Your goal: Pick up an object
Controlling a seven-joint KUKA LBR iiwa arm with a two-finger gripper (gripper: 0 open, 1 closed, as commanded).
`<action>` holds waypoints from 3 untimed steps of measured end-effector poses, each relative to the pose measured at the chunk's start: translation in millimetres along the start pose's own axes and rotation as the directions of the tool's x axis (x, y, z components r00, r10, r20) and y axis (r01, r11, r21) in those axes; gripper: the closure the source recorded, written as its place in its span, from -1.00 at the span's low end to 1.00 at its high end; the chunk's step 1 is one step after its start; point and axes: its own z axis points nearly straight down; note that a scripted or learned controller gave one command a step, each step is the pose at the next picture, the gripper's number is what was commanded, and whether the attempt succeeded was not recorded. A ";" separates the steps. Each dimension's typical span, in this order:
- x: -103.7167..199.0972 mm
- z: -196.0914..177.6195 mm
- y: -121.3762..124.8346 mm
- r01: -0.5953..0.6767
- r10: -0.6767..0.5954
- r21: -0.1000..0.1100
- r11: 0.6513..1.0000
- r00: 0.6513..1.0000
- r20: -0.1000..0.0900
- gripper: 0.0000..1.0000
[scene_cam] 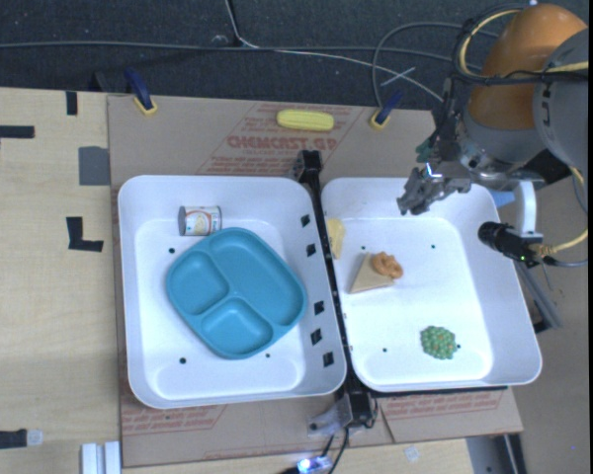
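dark carpet runs across the top of the view, with thin cables trailing over it, and below it a pale wooden table (40, 265) carries a sheet of brown cardboard (242, 146) held at its far edge by two blue-and-yellow clamps (138, 95). a yellow banana-shaped toy (304, 119) lies on the cardboard just beyond the bins.

two shallow white bins sit side by side on the cardboard, touching along a dark middle seam. the left bin (143, 363) holds a blue divided plate (235, 291) lying flat near its centre, and a small can (199, 220) on its side just beyond the plate's far left corner.

the right bin (494, 354) holds the loose things for picking. a tan wedge with an orange lump on top (378, 270) lies near the bin's middle. a pale yellow piece (334, 237) rests against the left wall by the seam. a small green knobbly ball (438, 342) sits toward the near right, well apart from the wedge.

the grey arm with its orange band (519, 62) reaches in from the right. the gripper (415, 197) hangs over the far part of the right bin, apart from all three things. whether the jaws are apart or together i cannot tell; nothing shows between them.
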 end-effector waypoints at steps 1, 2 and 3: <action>53.9 7.1 -6.6 0.005 -0.005 0.006 1.000 1.000 -0.002 1.00; 106.6 -0.5 2.9 0.005 -0.005 0.004 1.000 1.000 -0.002 1.00; 163.3 -6.3 11.0 0.006 -0.006 0.004 1.000 1.000 -0.002 1.00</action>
